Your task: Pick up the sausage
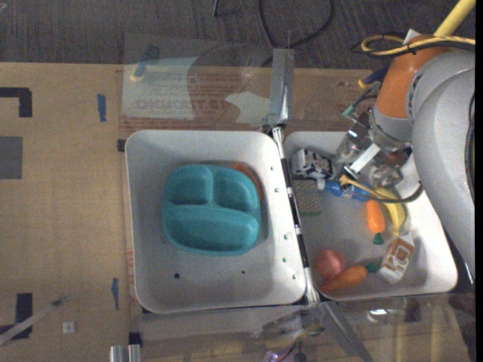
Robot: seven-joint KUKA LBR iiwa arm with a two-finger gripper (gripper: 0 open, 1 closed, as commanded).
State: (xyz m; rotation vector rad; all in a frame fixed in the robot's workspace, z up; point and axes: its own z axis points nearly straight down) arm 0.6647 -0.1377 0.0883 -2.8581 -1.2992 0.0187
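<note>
The sausage [330,262] is a short, stubby piece, pinkish red with a paler, soft sheen on its upper side. From this slant it looks rounded, almost a blunt lump, so its full length is hard to judge. It lies loose on the floor of the right bin [441,274], in the near-left corner. It sits close to the bin's left wall and a little back from the near wall. It rests flat, not propped against either wall. Its surface looks smooth and whole, and its upper side is fully exposed.
</note>
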